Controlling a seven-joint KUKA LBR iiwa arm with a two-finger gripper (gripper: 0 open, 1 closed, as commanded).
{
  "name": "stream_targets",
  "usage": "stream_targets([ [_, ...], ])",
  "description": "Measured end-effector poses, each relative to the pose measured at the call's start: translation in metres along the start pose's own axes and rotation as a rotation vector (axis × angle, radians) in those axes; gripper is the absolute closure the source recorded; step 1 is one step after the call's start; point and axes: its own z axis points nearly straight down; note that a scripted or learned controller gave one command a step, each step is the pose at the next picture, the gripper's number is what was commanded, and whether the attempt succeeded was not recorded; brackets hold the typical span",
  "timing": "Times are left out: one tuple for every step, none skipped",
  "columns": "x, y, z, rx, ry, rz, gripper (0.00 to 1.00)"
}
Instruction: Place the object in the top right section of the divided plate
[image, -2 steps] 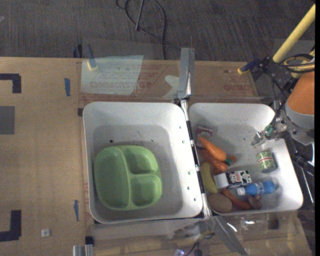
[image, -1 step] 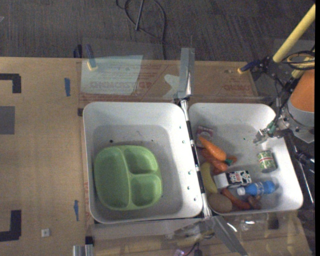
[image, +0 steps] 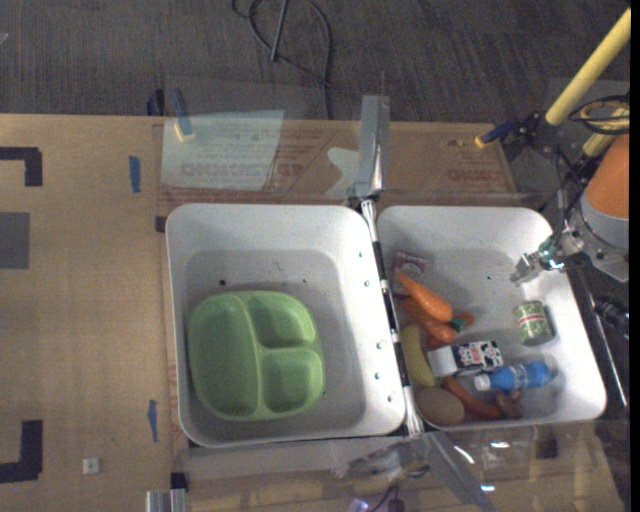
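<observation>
Now we see the claw (image: 537, 259) over the right bin's (image: 480, 228) far right edge; whether it is apart or together, we cannot tell. Well to its left, the plate (image: 256, 354) lies flat in the left bin (image: 268, 228), its long axis running left-right, small sections nearer the claw.
</observation>
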Motion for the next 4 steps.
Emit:
stream_targets([
  [-0.002, 0.001, -0.011, -0.006, -0.003, 0.004, 1.0],
  [-0.004, 0.001, -0.022, -0.012, -0.006, 0.007, 1.0],
  [0.015, -0.026, 0.039, 0.014, 0.008, -0.194, 1.0],
  [0.013, -0.025, 0.027, 0.009, 0.005, -0.191, 1.0],
])
